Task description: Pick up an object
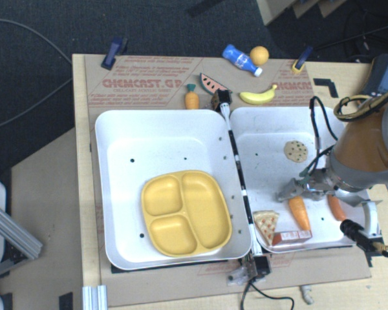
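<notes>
Risks first, nearest edge outward. Crowded around the carrot in the right bin: red-and-white box just nearer than it, pizza slice just left of it, orange-red piece just right of it and partly hidden under the wrist. Could clip or drag a neighbour on a straight descent, or pinch two things at once. Could also roll the carrot away if touched off-centre: looks smooth, tapered and narrow, and lies lengthwise, pointing away from the camera. Could scrape the bin floor if driven too low, since the object is flat.

Pose: gripper low inside the right bin, right at the carrot's far end, apparently touching or just above it. Cannot tell whether open or clenched; nothing seen grasped. Wrist with orange band rises right of and beyond the carrot, reaching in from the right.

Farther out: cookie beyond the carrot, apart from the gripper. Yellow tray well left of the carrot, in the left bin. Banana well beyond the carrot, outside both bins.
</notes>
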`<move>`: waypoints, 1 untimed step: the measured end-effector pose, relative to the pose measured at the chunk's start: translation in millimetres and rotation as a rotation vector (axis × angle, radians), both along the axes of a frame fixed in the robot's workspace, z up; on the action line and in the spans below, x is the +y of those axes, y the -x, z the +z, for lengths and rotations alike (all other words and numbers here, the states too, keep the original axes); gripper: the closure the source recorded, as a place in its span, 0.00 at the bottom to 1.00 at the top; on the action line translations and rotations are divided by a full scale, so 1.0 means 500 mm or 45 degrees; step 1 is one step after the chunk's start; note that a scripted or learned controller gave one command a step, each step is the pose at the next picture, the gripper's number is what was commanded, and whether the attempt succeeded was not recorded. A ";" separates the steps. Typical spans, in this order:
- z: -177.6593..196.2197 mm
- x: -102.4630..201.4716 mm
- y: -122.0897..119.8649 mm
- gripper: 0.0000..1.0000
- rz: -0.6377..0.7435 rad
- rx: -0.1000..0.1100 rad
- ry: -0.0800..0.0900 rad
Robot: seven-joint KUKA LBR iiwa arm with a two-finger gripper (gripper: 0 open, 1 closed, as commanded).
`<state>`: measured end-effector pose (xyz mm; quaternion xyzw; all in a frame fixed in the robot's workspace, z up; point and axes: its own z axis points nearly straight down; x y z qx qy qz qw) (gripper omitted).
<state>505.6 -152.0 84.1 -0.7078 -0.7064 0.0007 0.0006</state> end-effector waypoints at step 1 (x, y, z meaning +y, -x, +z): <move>0.020 0.001 -0.001 1.00 0.000 -0.003 0.000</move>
